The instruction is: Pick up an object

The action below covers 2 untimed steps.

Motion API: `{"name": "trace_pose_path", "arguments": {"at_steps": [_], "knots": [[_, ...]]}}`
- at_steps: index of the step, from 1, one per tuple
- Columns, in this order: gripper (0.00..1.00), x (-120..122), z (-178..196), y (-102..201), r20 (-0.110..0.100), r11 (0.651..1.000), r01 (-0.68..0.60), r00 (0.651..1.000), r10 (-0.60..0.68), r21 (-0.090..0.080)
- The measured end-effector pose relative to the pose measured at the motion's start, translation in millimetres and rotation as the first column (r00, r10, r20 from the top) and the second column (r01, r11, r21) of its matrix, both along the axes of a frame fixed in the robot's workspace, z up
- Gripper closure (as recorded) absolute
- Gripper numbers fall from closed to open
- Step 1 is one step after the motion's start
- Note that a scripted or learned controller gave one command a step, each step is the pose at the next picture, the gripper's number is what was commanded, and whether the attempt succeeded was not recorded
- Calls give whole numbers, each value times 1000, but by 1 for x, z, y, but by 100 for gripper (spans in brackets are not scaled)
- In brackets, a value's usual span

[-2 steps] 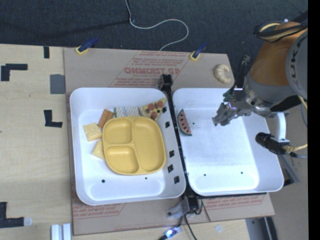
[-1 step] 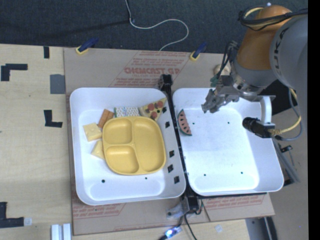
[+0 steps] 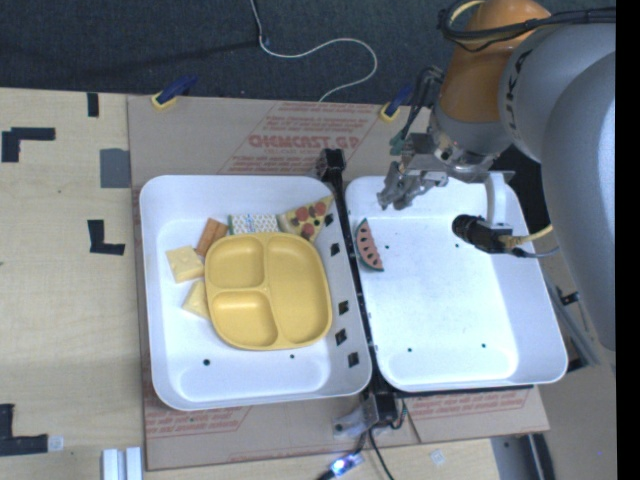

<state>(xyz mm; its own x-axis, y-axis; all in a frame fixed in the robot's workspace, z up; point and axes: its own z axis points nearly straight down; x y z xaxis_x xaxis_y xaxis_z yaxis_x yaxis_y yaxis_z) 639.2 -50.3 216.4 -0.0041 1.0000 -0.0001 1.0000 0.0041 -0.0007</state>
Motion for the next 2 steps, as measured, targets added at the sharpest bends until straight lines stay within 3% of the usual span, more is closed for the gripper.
{"name": "trace_pose_path", "arguments": {"at_steps": [1,2], "knots": [[100,24,6,5,1,1000,2,1000,-2,0],[100,20,14,7,0,1000,4,1000,-4,-2]]}}
